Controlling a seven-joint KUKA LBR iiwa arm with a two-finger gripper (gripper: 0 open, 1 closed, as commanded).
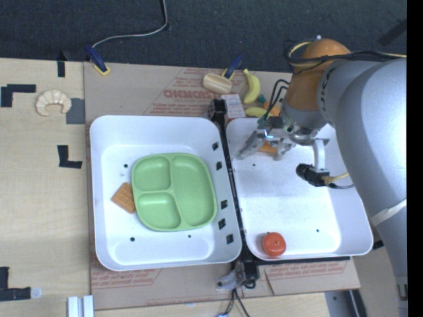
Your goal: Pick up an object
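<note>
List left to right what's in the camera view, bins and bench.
croissant → cracker → green divided plate → bread roll → banana → tomato → gripper

Robotics lab: taped cardboard-covered bench (39, 197), two white bins (106, 177), loose cable (158, 12), toy food props.
</note>
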